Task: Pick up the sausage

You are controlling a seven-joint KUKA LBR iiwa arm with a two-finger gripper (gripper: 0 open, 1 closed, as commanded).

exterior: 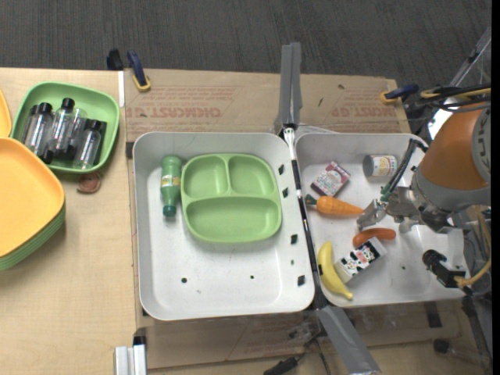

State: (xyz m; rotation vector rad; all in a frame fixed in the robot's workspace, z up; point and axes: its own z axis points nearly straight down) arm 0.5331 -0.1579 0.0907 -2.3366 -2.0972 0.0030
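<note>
From my seat the gripper (373, 216) sits low over the sausage (374, 237), and its fingers are too small and dark for me to read. The arm (459, 166) covers the right bin's (344, 144) far right wall and runs off the picture's right edge. The sausage's upper end is tucked under the gripper (I see just the orange-red lower stretch). The stacked yellow plates (27, 201) are cut by the left edge. Labels on the small can (380, 165), the pink packet (330, 179) and the black-and-white carton (362, 259) are too blurred to read. The dark bottles (64, 133) in the green tray (100, 100) overlap, so I cannot count them surely.
</note>
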